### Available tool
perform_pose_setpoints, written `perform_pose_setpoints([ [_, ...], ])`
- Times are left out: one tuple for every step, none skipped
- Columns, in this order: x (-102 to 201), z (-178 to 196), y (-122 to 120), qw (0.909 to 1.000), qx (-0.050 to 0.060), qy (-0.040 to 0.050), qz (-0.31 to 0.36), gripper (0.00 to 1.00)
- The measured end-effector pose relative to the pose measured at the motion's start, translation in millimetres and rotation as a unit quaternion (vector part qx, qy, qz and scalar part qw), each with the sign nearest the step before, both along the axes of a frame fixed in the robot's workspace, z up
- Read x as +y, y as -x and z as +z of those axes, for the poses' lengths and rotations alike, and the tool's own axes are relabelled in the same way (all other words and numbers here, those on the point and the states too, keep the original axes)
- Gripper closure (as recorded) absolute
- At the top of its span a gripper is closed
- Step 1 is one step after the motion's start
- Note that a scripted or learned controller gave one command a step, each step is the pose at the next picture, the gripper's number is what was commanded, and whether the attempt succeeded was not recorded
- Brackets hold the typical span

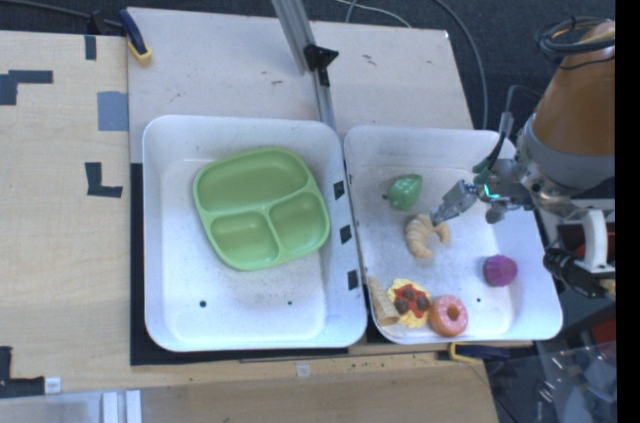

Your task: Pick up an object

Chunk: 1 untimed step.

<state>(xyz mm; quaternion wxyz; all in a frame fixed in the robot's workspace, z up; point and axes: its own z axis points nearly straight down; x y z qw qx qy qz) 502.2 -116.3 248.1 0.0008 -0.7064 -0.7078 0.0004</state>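
Tan and curved, the toy croissant (424,236) lies mid-floor in the right bin (530,311). The gripper (447,208) hovers just above and to its right, fingers parted around nothing. A green pepper (405,191) sits above-left of the croissant, a purple piece (500,269) to its lower right, a pink doughnut (448,315) below.

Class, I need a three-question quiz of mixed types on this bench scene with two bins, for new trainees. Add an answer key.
1. True or false: the green divided plate lies in the left bin.
2. Which item lies nearest the gripper? A) pink donut B) croissant C) purple object
3. Fill in: the pizza slice lies beside the ____.

Key: 1 true; 2 B; 3 pink donut.
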Motion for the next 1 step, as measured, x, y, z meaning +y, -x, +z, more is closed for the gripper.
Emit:
perform_pose_setpoints([
  [0.5,-43.4,1.6,1.0,0.002,0.0,0.0,0.0],
])
